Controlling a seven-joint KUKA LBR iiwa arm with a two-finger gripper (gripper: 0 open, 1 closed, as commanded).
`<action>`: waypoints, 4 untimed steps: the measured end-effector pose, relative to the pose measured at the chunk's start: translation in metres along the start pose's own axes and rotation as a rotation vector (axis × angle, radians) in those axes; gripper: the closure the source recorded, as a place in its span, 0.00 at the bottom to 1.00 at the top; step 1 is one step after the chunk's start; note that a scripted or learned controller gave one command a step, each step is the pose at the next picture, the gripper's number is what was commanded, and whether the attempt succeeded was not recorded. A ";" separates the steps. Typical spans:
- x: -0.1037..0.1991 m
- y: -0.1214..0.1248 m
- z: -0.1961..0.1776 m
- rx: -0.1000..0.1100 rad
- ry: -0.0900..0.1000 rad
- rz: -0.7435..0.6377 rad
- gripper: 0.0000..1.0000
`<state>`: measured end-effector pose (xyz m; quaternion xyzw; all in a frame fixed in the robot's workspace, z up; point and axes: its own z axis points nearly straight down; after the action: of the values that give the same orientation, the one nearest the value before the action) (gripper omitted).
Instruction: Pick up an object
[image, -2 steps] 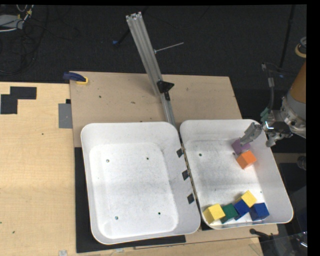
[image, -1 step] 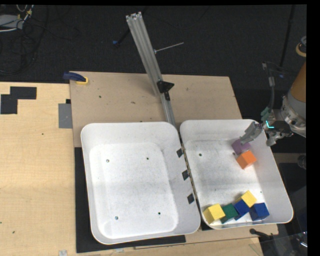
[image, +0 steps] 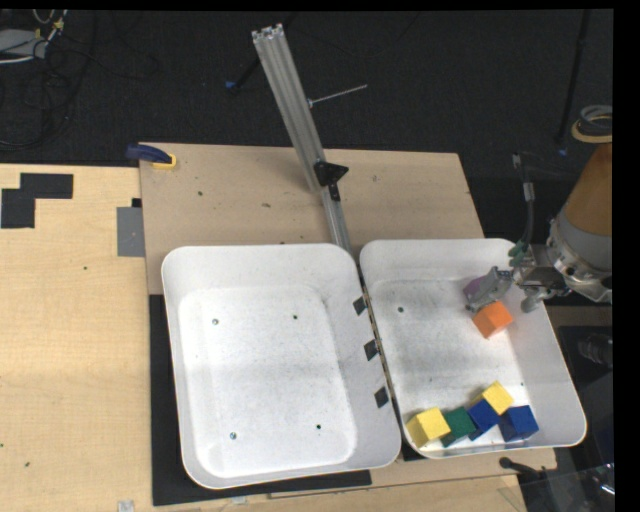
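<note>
One orange block (image: 492, 320) is sitting tilted in the upper right part of the right bin (image: 440, 330), just below the grey jaws (image: 484, 290) of the arm (image: 590, 225). The jaws are reaching in from the right and hovering just above the block; whether they are spread, pressed together, or touching the block cannot be told from this angle. Five more blocks are clustering in the bin's lower right corner: a yellow block (image: 431, 425), a green block (image: 459, 424), a blue block (image: 482, 416), a second yellow block (image: 497, 397) and a second blue block (image: 518, 422). The left bin (image: 190, 290) is lying alongside, both resting on the pale wooden counter (image: 240, 190). A metal rail (image: 298, 120) is slanting across the counter behind the bins.
</note>
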<state>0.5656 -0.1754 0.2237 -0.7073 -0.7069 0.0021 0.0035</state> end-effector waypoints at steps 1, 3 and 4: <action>-0.006 -0.006 0.048 0.001 0.000 0.001 0.00; -0.007 -0.006 0.079 -0.004 0.000 0.007 1.00; -0.005 -0.004 0.016 -0.012 -0.003 -0.002 1.00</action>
<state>0.5618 -0.1804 0.2075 -0.7068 -0.7075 -0.0012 -0.0019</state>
